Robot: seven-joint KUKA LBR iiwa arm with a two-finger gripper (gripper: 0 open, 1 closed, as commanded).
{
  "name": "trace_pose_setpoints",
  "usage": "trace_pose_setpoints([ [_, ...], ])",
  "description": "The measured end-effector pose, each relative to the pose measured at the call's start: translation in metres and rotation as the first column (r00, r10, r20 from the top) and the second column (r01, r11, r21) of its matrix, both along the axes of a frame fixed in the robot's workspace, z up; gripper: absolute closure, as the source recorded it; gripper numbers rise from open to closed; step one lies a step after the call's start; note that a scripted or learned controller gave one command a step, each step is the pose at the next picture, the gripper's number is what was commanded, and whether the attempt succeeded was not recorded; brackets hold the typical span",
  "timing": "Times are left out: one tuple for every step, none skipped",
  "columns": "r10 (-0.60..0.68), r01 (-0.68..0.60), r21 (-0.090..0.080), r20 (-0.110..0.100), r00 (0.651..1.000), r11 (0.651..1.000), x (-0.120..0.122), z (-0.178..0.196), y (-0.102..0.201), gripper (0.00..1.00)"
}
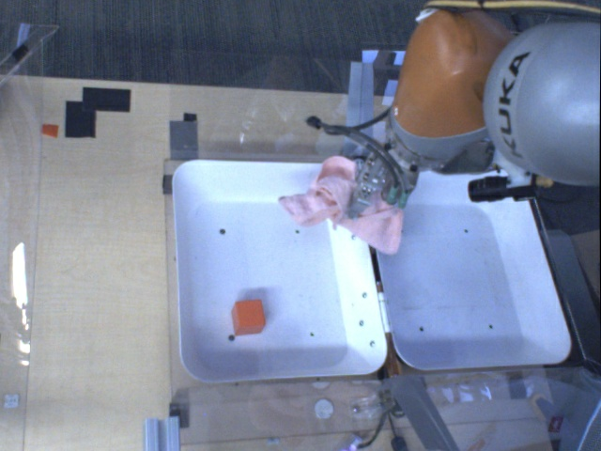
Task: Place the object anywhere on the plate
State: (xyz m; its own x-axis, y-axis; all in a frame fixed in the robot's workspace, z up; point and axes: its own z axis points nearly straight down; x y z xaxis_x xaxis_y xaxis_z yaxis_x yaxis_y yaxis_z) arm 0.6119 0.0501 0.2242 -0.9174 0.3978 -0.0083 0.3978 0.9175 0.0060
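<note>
The gripper sits over the seam between the two bins, its fingers buried in a pink cloth, so their spread cannot be made out. The cloth bunches around the tool and hangs from it: one rumpled lobe trails to the camera's left of the gripper over the left bin, and a flatter flap droops just below it across the inner rims toward the right bin. Whether the cloth is pinched or only draped on the tool is hard to tell, since the wrist's orange band and grey housing cover the gripper's upper part.

Well below and to the left of the gripper, an orange block rests on the left bin's floor, apart from the cloth. The arm is cut off by the frame's top and right edges. Clear tabs and hardware at the bench's near edge are too blurred to identify.
</note>
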Motion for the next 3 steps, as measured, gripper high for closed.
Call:
trace_pose_setpoints([
  [0.391, -0.391, -0.003, 0.005, 0.920, 0.920, 0.000, 0.006, 0.056, 1.00],
  [0.400, -0.400, -0.002, 0.004, 0.916, 0.916, -0.004, 0.005, 0.102, 1.00],
  [0.399, -0.399, -0.001, 0.001, 0.917, 0.917, -0.024, 0.003, 0.150, 1.00],
])
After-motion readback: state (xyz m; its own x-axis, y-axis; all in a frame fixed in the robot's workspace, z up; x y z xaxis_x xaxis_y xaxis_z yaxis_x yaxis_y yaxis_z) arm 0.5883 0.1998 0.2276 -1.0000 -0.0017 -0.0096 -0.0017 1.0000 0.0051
